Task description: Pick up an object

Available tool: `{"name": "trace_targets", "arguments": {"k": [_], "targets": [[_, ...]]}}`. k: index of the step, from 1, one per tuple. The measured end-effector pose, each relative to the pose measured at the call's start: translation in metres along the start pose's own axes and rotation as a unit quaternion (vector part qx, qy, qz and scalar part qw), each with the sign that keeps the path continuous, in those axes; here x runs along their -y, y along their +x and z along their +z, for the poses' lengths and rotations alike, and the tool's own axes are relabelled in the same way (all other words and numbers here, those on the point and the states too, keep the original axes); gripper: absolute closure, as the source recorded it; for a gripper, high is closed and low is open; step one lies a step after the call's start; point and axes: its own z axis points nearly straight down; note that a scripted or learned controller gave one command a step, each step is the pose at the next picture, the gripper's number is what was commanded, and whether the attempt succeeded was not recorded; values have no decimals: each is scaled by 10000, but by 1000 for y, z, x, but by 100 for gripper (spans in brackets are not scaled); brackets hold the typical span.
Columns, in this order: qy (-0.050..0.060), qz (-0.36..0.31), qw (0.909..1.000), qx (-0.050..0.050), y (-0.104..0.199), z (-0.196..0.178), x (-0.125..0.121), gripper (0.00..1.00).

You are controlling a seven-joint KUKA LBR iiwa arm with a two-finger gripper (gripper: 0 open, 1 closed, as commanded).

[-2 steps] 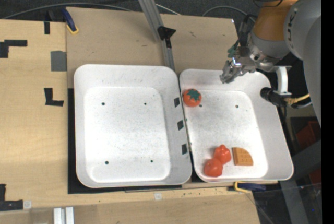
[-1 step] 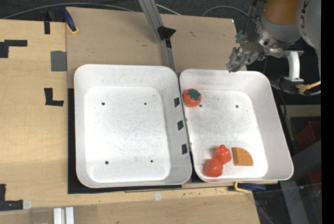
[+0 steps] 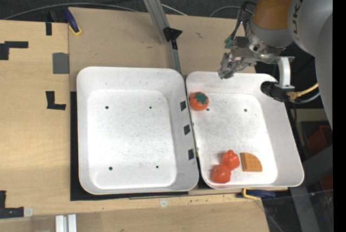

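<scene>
Tomato (image 3: 199,101), the red toy with a green top, lies in the upper left corner of the right bin (image 3: 281,133), close against the wall that bin shares with the left bin (image 3: 86,117). It is the nearest candidate to the gripper (image 3: 227,71), which hangs over the right bin's upper rim, right of centre in the upper part of the frame. Whether the jaws stand apart or together I cannot tell; they show as a small dark cluster against the rim.

Three other pieces sit at the lower edge of the same bin: a red pepper-like toy (image 3: 230,159), a rounder red one (image 3: 220,174) touching it below, and a tan waffle-like wedge (image 3: 251,163) just beside them on the right.

Risks, as I judge them: the tomato's spot beside the wall leaves little room for a finger on its left, so a descent could strike the rim or nudge the toy aside rather than straddle it. Its rounded shape (likely smooth plastic) may squirt out under a closing grip. Going for the lower group instead, the two touching red pieces could be caught together, or one could be pushed away by the other.
</scene>
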Motion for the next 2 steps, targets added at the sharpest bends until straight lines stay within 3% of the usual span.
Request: {"name": "trace_targets", "arguments": {"k": [2], "targets": [[-8,-5,10000,-3,90,5,-12,100]]}}
